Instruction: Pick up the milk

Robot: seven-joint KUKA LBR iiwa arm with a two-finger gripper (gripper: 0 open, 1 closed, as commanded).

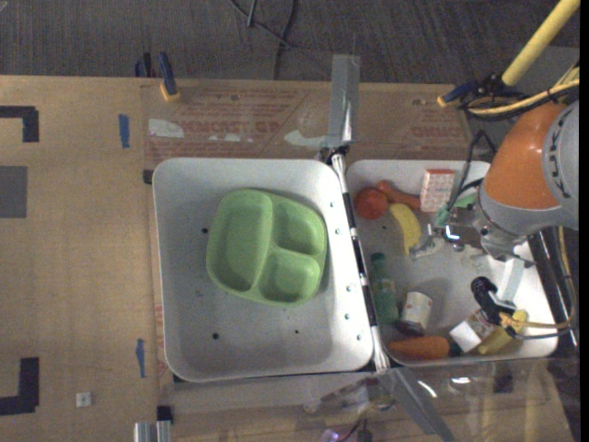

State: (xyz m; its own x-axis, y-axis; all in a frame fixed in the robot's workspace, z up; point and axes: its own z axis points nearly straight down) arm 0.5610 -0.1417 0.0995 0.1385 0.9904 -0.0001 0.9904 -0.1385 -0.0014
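Robot lab/test bench, not a home. Plywood table (74, 247) w/ black marker squares (20, 123) and blue tape bits (123, 130), clamps at the far edge, loose cables (262, 3) on dark carpet, two white bins (175, 274) fixed side by side.

— What did you see from up there?
— I saw the gripper (433, 243) over the right bin (543, 346), beside the banana (405, 226). The milk (438, 189) stood at the far wall, and the green plate (267, 245) lay in the left bin (184, 311).
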